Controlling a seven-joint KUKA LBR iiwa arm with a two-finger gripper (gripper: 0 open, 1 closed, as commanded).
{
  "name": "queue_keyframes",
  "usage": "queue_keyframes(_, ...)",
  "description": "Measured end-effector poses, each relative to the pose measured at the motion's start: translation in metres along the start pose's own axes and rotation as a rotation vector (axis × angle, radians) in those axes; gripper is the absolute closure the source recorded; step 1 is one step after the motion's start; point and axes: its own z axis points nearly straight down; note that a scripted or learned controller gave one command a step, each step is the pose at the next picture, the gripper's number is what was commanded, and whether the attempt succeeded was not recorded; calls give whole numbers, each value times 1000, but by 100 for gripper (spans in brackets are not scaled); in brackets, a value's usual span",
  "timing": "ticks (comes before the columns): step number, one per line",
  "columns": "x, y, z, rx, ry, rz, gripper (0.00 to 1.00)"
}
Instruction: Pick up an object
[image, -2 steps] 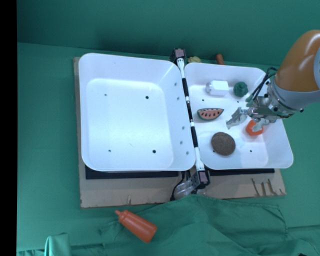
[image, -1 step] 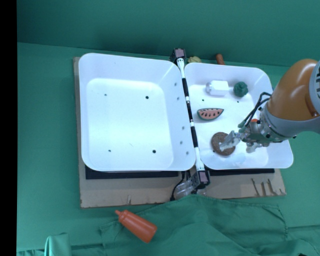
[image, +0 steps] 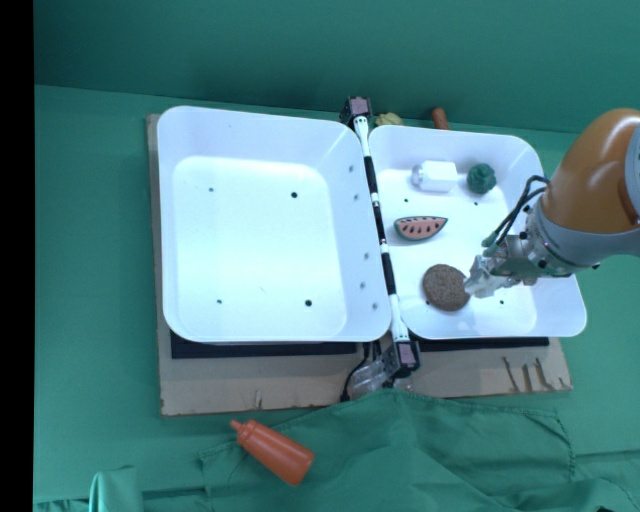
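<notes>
The right bin (image: 560, 318) holds a brown round cookie-like disc (image: 445, 287), a watermelon slice (image: 420, 228), a white block (image: 434, 176) and a dark green lump (image: 481, 178). My gripper (image: 481, 280) hangs low over the right bin, just right of the brown disc, its tip close to the disc's edge. I see nothing held between its fingers. The arm's orange band (image: 598, 180) rises behind it at the right.
The left bin (image: 185, 135) lies beside the right one, with a black-and-white divider bar (image: 378, 225) between them. An orange bottle (image: 272, 452) lies on the green cloth in front of the bench. Small objects (image: 440, 118) sit behind the right bin.
</notes>
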Motion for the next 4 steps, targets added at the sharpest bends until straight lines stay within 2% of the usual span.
queue_keyframes(1, -32, 0, 40, 4, 3, 0, 100)
queue_keyframes(2, -37, 1, 39, -1, 3, -5, 100)
queue_keyframes(3, -36, 0, 21, 1, 0, -5, 100)
queue_keyframes(4, -48, -1, 30, 6, 1, -2, 100)
